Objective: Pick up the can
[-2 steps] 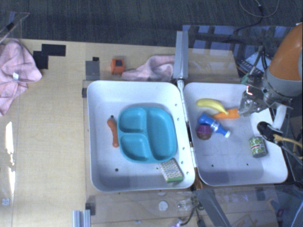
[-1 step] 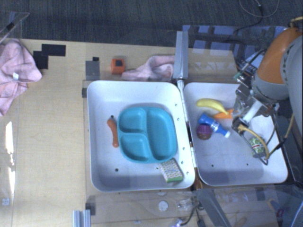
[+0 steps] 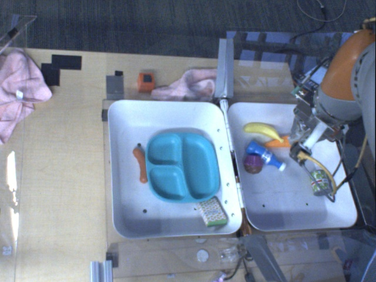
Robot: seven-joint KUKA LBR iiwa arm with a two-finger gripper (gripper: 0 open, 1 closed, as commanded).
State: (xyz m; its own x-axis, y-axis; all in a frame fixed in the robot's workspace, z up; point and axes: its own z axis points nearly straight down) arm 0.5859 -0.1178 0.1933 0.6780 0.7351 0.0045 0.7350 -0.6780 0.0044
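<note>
A small dark purple can (image 3: 254, 164) lies in the right bin (image 3: 294, 213), near its left wall. Touching it on the right is a blue bottle with a white cap (image 3: 264, 155). Just above them lie a yellow banana (image 3: 262, 131) and a small orange piece (image 3: 279, 142). My gripper (image 3: 295, 141) hangs over the upper right part of this bin, right of the orange piece and about a hand's width up and right of the can. Nothing shows between its fingers.
The left bin (image 3: 126, 204) holds a blue divided plate (image 3: 179, 165), an orange carrot-like stick (image 3: 140, 163) and a green and white block (image 3: 212, 211). Pink cloths lie behind the bins (image 3: 187, 86) and at the far left (image 3: 20, 90).
</note>
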